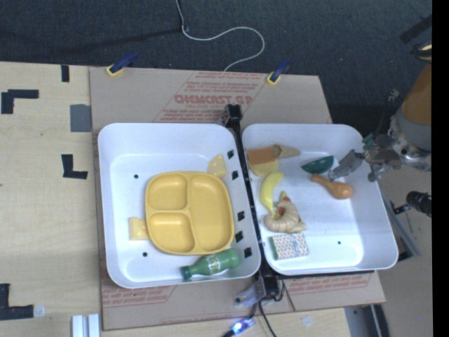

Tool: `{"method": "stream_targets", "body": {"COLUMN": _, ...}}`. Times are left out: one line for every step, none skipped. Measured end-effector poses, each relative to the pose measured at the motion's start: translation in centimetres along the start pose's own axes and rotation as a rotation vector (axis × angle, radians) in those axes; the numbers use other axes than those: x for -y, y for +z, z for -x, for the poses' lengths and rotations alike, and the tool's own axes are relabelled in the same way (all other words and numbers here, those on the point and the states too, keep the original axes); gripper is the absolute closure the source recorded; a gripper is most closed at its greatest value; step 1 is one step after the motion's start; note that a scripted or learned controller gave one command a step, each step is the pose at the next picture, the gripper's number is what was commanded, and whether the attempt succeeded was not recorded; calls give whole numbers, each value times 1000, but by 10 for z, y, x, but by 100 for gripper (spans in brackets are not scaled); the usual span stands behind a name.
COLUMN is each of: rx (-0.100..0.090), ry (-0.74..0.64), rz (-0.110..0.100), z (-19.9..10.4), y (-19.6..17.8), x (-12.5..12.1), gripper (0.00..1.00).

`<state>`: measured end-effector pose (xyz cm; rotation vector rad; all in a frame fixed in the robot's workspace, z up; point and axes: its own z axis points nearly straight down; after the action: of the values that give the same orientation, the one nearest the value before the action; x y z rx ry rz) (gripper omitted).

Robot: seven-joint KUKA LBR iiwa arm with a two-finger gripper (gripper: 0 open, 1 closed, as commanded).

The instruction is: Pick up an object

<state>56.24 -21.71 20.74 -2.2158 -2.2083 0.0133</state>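
Observation:
My gripper (359,167) hangs over the right bin's (372,251) far right side, open, with nothing between its fingers. One grey finger (345,165) points left toward a teal object (319,164). Just below and left of it lies a brown drumstick-shaped toy (335,187). Further left in the same bin are an orange piece (265,152), a banana (271,189), a beige knobbly toy (284,218) and a small patterned packet (289,245).
The left bin (116,188) holds a yellow divided plate (189,211), a green bottle (210,264) at its near edge, a pale yellow wedge (217,165) and a yellow block (137,228). Black clips (242,188) run along the shared wall between the bins.

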Motion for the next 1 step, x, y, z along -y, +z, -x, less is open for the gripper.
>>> {"method": "stream_targets", "body": {"rx": 4, "ry": -4, "rz": 14, "z": -1, "y": -9, "x": -3, "gripper": 0}}
